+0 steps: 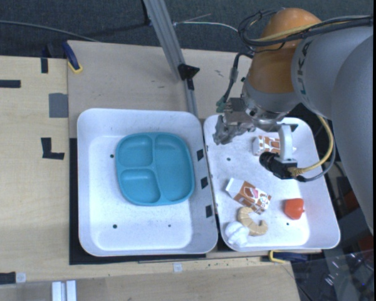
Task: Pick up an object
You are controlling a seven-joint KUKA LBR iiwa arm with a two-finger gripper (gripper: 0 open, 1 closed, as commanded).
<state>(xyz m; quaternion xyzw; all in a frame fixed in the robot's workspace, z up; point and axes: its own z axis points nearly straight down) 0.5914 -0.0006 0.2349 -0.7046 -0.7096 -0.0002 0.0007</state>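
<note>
My gripper [224, 132] hangs low over the far left corner of the right bin [319, 231], just inside its wall. In that bin lie a small white and brown packet [248, 195], a red block [293, 208], a tan curved pastry-like piece [253, 222] and a white lump [235, 233]. A second packet [267, 145] lies to the right of the gripper, partly behind the wrist hardware. All these things lie apart from the gripper, and the nearest is the second packet.
The left bin [94, 231] holds a blue divided plate [155, 168]. A grey metal post [166, 30] slants up behind the bins. A black cable fitting [279, 166] hangs off the wrist over the right bin. The arm covers the right bin's far right side.
</note>
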